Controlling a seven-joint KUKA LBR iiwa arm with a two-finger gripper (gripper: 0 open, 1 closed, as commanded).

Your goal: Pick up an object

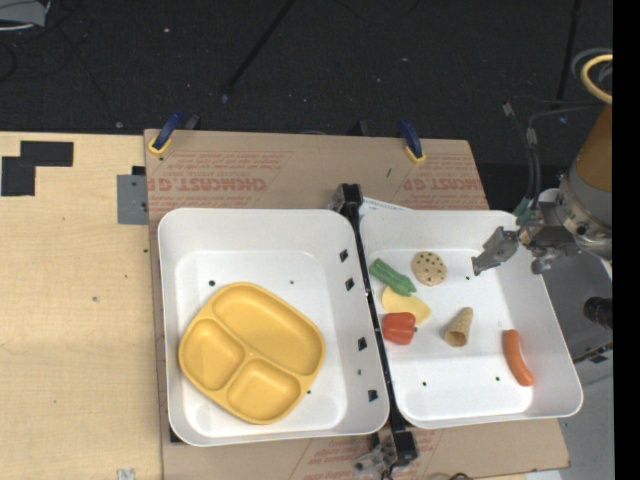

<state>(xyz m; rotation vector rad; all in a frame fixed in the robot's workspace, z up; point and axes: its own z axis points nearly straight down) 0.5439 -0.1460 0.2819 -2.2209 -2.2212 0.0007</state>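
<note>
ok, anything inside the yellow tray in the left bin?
Nothing visible in the yellow tray: all three compartments look bare. The bin floor beneath the tray is covered. The toy food lies in the right bin.

1. Your arm (598,158) comes in from the right edge of the view, its orange band high up near the frame's edge.
2. Below the band you see the grey wrist (578,208) (bulky, with cables looping beside it) angled down and toward the left.
3. Your gripper (497,249) sticks out leftward from the wrist, tilted slightly downward, its dark tip at the far-left end of the assembly.
4. Nothing sits at that tip.
</note>
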